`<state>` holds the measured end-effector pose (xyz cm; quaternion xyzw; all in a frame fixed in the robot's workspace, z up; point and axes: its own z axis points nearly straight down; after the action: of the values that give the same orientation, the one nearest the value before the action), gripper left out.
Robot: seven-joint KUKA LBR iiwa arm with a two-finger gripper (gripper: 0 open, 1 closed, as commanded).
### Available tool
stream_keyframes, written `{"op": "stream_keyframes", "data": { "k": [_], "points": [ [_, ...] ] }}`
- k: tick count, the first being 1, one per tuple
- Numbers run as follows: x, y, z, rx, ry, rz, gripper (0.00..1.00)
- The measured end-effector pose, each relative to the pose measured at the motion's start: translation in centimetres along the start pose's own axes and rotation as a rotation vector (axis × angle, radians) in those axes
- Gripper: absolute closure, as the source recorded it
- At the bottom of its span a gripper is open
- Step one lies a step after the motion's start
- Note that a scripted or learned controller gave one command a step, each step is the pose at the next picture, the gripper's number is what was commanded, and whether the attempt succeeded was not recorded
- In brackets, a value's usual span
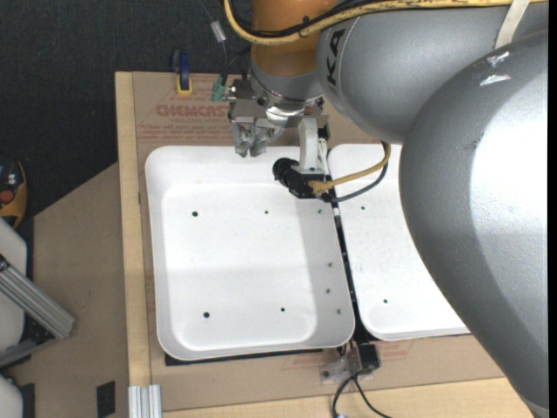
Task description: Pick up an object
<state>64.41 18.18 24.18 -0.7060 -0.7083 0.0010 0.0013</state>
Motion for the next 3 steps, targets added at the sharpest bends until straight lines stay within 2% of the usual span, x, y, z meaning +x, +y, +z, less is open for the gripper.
{"op": "stream_keyframes", "data": {
  "k": [1,2,3],
  "points": [
    [-1.1,-2.8,-4.7,-0.004,0.001,0.005,1.0],
    [-8.3,-3.1,-12.2,-0.014,-0.001,0.01,1.0],
    [-1.0,-1.5,-4.2,0.002,0.0,-0.002,1.0]
  ]
}}
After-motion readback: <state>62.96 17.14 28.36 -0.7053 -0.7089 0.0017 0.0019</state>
